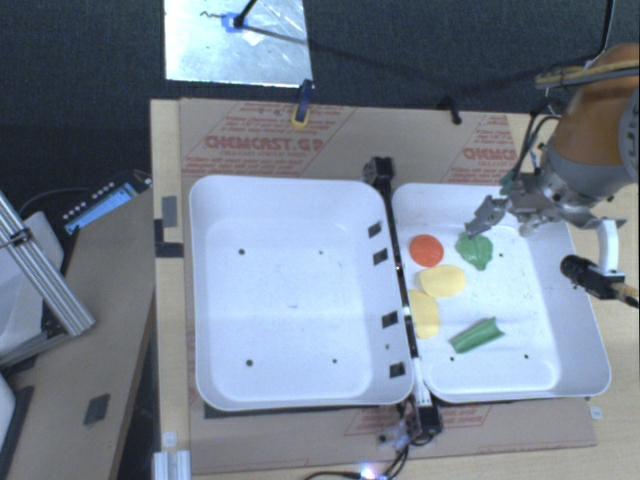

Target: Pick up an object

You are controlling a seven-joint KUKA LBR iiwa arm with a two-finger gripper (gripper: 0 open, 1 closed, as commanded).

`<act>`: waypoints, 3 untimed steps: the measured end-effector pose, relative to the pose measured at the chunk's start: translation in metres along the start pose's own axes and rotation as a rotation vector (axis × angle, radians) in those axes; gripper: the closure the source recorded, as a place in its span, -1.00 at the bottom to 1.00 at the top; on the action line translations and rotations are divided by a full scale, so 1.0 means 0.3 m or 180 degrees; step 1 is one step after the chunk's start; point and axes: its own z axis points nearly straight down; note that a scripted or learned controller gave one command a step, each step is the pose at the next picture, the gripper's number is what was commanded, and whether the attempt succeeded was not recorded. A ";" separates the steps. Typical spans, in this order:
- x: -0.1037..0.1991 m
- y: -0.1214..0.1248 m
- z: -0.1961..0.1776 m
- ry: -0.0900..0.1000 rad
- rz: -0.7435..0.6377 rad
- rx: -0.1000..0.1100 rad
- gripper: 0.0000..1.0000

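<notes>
Green leafy object (477,251) in right bin (570,368), just below the fingers (487,214), their spread unclear.

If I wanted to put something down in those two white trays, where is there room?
The left tray is bare between its walls. In the right tray, the strip along the right wall is free. Its left half is crowded: orange ball, two yellow pieces, two green ones, gripper above.

Lighting is bright and even from overhead. Both white bins (290,298) are near overexposed, with faint shadows along their inner walls. The foil sheet (237,28) beyond the surface's far edge shows mottled glare. Focus is slightly soft overall; the dark surround lacks detail.
</notes>
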 end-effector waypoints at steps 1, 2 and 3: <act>0.116 -0.024 0.393 0.0008 -0.0011 0.0019 -1.00; 0.107 -0.015 0.337 -0.0003 -0.0005 -0.0009 1.00; 0.284 0.105 -0.447 -0.0002 -0.0023 -0.0066 1.00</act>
